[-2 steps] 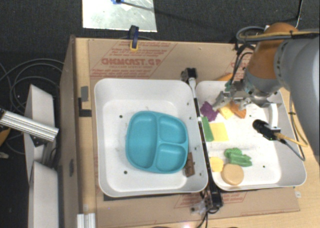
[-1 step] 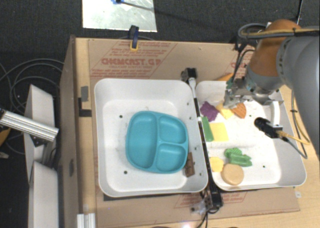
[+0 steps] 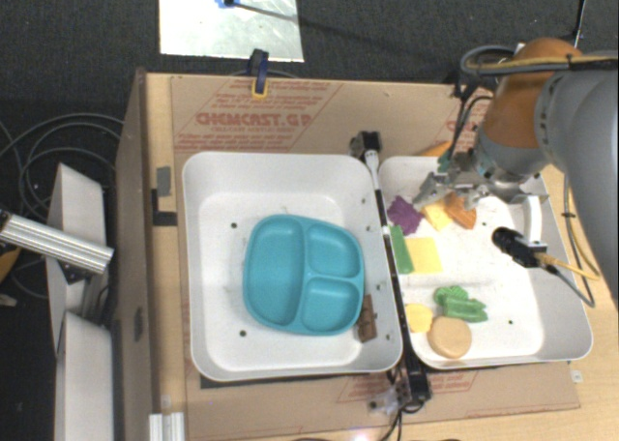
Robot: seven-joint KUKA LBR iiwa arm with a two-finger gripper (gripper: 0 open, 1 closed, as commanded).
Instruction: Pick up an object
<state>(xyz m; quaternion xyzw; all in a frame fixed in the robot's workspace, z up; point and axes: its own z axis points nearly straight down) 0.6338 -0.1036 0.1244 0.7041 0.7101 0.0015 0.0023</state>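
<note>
Orange block [image 3: 462, 212], the likely target, was seen in the upper part of the right bin [image 3: 561, 333], right of centre in the frame, just under the end effector [image 3: 453, 188]. The approach step was judged to be in hand; a descent and a closing were still needed. Whether the end effector was spread could not be told. The block's long axis was seen running from upper left to lower right.
</note>
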